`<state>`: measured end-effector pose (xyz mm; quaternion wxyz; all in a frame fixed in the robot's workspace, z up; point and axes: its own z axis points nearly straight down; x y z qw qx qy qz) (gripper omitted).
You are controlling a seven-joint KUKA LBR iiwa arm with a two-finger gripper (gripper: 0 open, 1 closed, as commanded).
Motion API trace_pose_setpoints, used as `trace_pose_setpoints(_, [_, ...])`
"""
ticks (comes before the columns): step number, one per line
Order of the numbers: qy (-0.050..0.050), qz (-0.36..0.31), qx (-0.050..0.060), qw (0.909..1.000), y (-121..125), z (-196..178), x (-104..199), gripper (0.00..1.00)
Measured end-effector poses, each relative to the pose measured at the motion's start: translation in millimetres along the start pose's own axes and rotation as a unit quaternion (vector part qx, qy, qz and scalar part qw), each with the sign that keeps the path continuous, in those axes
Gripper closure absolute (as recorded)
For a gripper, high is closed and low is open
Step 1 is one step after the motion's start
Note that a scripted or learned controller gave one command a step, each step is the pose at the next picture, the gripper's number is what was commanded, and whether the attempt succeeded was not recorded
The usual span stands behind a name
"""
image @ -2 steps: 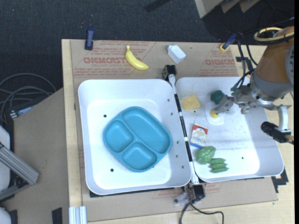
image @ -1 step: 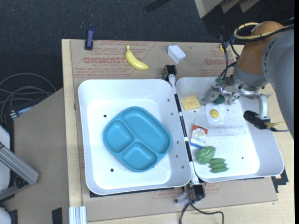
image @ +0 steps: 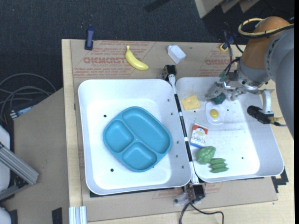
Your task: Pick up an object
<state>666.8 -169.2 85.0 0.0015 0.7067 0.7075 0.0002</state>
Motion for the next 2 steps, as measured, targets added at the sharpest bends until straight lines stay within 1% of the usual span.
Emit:
trace_pose_setpoints(1, [-0.001, -0.001, -0.002, 1.0000, 1, -11, 1, 1.00])
trace_pose_setpoints(2, [0.001, -0.001, -0.001, 1.0000, 1, -74, 67, 1.00])
